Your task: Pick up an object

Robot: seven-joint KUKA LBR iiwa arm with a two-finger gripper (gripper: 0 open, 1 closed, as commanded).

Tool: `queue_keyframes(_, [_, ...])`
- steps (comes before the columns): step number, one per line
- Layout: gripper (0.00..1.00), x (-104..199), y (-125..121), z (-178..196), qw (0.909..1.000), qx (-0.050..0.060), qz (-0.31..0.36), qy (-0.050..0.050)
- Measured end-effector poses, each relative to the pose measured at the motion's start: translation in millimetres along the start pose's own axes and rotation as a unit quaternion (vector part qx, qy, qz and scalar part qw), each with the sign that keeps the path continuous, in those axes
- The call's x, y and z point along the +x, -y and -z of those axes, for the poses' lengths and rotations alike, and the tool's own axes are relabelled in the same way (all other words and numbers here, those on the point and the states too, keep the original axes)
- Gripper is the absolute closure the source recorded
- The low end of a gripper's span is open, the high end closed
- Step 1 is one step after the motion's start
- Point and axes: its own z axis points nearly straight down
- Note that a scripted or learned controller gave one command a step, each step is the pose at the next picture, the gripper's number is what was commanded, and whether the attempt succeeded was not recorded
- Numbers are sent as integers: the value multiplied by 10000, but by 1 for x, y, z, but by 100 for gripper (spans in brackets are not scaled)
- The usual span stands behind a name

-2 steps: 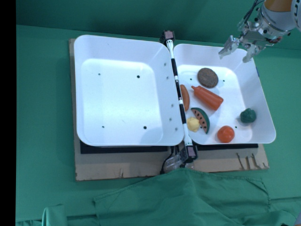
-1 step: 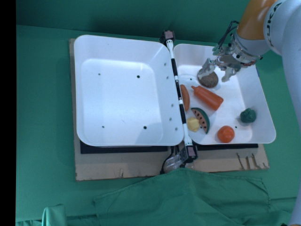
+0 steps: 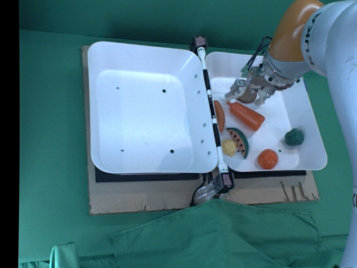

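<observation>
1. Pincer [image 3: 249, 92] low over the far part of the right bin [image 3: 312, 128], arm reaching in from the right edge.
2. Cannot tell whether open or closed; nothing seen gripped.
3. Brown round object [image 3: 247, 96] directly beneath, partly hidden by the pincer.
4. Orange bottle [image 3: 246, 115] just below and nearer the camera, lying tilted.
5. Sausage [image 3: 219, 115] to the lower left, against the bin's left wall.
6. Watermelon slice [image 3: 239, 141] and yellow piece [image 3: 228, 147] further toward the camera, side by side.
7. Orange ball [image 3: 268, 159] and green vegetable [image 3: 294, 137] well apart, toward the near right corner.
8. Left bin [image 3: 100, 60] far off to the left.
</observation>
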Motion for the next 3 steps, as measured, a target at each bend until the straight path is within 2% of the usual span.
queue_keyframes(1, [100,-2,-3,16,10000,-52,-21,2])
queue_keyframes(2, [0,-2,-3,15,10000,-47,-22,1])
queue_keyframes(3, [0,12,12,3,10000,-8,-3,-1])
